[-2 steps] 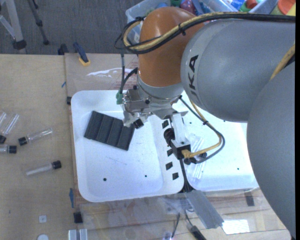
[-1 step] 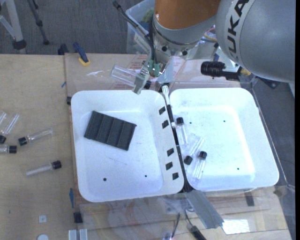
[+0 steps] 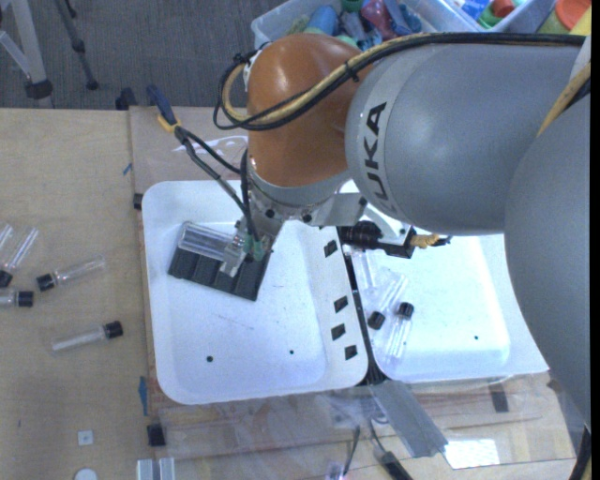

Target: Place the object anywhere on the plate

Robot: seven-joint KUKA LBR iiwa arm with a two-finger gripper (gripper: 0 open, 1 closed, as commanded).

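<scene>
My gripper [image 3: 217, 270] hangs low over the upper left part of the left white bin [image 3: 234, 361], with its dark end pieces close to the bin floor. The grey arm and its orange band [image 3: 295, 108] cover the back of both bins. Two clear vials with black caps [image 3: 397, 323] lie in the right bin [image 3: 469, 347], near its left wall. I see nothing held at the gripper.
Several more clear vials with black caps [image 3: 86, 335] lie loose on the wooden bench left of the bins. A tub of colourful toys [image 3: 375, 19] stands behind the arm. Black clips [image 3: 341, 305] line the divide between the bins.
</scene>
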